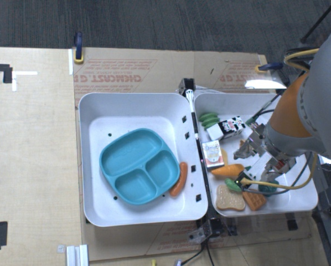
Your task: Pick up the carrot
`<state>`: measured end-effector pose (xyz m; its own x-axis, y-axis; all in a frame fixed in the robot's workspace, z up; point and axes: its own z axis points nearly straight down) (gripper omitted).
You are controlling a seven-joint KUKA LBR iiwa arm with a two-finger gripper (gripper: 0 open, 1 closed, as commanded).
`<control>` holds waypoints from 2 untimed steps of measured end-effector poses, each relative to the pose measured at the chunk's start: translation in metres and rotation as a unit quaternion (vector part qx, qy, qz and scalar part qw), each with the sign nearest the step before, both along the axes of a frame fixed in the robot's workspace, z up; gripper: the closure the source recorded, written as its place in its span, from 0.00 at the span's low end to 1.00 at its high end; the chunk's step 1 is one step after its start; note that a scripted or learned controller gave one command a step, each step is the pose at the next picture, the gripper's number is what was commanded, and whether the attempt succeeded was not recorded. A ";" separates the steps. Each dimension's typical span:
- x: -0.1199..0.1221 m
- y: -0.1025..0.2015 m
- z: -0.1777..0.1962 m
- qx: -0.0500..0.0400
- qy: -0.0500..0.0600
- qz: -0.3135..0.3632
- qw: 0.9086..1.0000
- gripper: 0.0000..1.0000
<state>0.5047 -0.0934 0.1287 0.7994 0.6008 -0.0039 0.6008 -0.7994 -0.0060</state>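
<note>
end effector near carrot, right bin | cardboard bench | dark floor

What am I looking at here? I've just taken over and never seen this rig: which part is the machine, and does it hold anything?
One fixed camera looks down at a slant from above. The machine is the grey arm with the orange band, reaching in from the right. Its gripper hangs over the right bin. That bin holds the carrot, a bread slice, a wafer, a box, a carton and a green pod. The left bin holds a blue tray with a sausage beside it. The carrot lies just left of the gripper, not visibly held.
</note>
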 end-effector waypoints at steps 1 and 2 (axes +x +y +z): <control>-0.027 0.001 -0.038 0.000 -0.001 -0.021 1.000 0.00; -0.025 0.002 -0.038 -0.001 -0.001 -0.152 0.988 0.00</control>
